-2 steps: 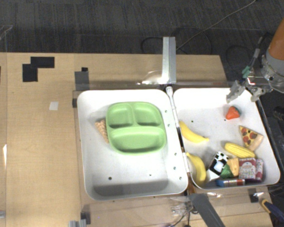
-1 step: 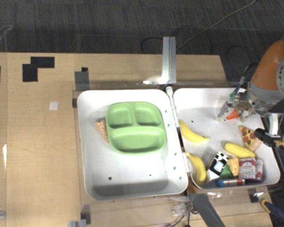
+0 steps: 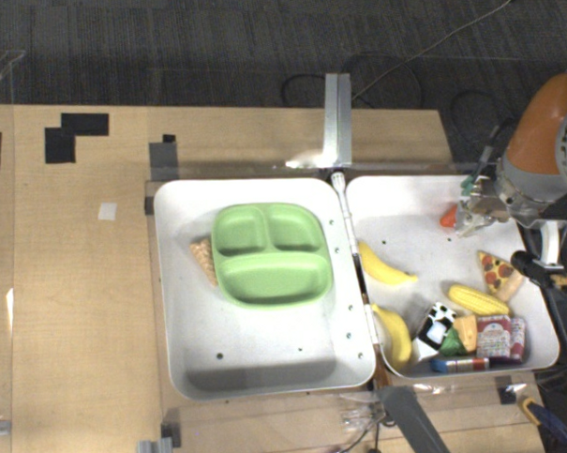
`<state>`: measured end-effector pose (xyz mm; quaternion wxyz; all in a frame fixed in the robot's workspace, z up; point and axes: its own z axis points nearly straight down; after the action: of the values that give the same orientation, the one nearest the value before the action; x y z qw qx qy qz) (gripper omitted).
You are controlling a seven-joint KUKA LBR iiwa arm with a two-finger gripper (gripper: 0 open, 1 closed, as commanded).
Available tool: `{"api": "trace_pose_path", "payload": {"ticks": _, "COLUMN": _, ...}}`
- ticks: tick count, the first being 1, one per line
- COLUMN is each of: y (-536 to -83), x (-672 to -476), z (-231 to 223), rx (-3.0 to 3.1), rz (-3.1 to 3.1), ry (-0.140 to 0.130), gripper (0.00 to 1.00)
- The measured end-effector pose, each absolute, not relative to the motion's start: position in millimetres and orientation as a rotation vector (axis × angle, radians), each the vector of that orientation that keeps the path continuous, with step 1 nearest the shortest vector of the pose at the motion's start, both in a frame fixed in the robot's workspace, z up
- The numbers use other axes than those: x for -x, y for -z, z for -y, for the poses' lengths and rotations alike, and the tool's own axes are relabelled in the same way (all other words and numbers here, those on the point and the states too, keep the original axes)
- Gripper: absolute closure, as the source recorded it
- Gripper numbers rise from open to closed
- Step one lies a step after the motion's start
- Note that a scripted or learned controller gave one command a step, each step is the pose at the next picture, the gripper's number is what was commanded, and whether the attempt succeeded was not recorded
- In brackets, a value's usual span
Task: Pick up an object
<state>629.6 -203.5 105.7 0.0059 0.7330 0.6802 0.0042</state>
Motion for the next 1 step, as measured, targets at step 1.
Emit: {"api": "trace_pose_path", "payload": {"ticks": 1, "y": -105.6, "x": -629.6, "z": 203.4, "rx": -2.294, "rz": -2.129, "ry": -0.013, "gripper": 0.0}}
